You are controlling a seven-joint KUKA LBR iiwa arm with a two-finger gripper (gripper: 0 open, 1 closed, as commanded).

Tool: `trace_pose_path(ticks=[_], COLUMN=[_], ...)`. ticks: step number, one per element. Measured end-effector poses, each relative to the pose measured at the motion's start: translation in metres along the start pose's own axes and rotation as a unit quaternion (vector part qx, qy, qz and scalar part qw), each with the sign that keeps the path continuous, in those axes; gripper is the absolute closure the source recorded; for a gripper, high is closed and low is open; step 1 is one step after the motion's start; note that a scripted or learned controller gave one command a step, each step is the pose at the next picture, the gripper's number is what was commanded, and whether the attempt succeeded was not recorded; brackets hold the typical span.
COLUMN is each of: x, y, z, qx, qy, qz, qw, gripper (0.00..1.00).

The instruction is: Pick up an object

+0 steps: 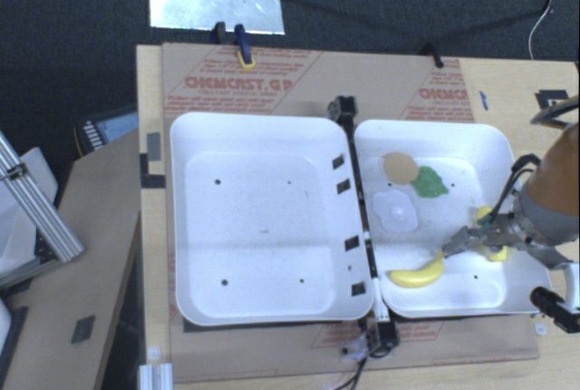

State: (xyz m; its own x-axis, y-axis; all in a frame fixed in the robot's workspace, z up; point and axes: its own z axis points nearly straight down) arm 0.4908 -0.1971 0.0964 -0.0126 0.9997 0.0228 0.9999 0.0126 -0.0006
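Two shallow white bins side by side on the surface (299, 71): left bin (195, 288) and right bin (494, 143). In the right bin, four things: a tan round disc (400, 167) toward the far side, a green leafy piece (430, 182) just beside it on the right, a clear plastic piece (396, 212) below both, and a yellow banana (417, 273) near the front wall, curved upward at its right tip. Reaching in from the right, the grey arm (551, 214), with the hand (455, 246) low over the right bin, just above and right of the banana's raised tip. Fingers dark and blurred together; impossible to tell how far apart or whether closed on anything. A small yellow piece (496, 254) beside the wrist, partly hidden.
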Motion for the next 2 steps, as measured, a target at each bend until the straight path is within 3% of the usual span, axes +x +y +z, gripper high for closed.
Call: trace_pose_path(ticks=[1,2], x=[0.0022,0.0029], y=[0.0028,0.0095], z=[0.005,0.0106], qx=[-0.003,0.0], qy=[0.0,0.001], qz=[-0.002,-0.003], qw=[1.0,1.0], gripper=[0.0,0.0])
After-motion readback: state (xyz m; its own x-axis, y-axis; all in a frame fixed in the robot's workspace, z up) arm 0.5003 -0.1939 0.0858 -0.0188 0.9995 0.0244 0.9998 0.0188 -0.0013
